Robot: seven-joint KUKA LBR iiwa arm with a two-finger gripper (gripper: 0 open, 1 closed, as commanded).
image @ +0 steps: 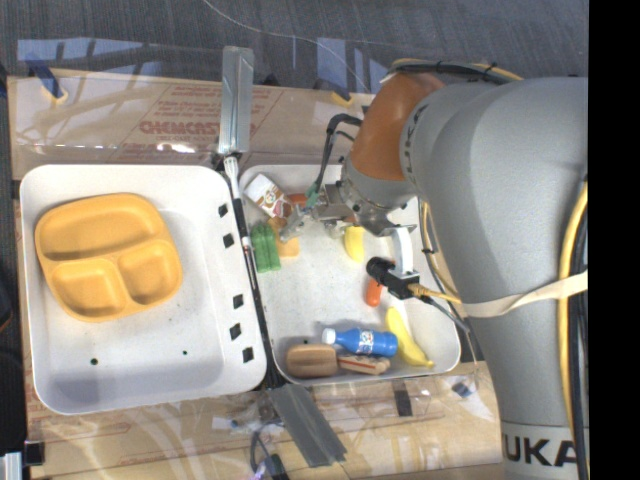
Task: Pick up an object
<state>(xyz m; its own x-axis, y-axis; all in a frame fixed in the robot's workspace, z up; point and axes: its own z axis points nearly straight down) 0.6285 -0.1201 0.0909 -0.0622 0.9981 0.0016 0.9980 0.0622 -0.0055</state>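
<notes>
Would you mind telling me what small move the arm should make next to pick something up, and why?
Probably a short descent toward the bin floor. The gripper sits low in the right bin, over the upper-left cluster beside the green block and the small orange piece, with nothing visibly between its fingers. Lowering further seems needed before any grasp; which item lies directly beneath is unclear.

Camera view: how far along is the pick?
Done: the claw is down in the right bin, by the green block. In hand: nothing seen gripped. Left: grasp and lift; the bottle, banana and hot dog lie untouched.
</notes>
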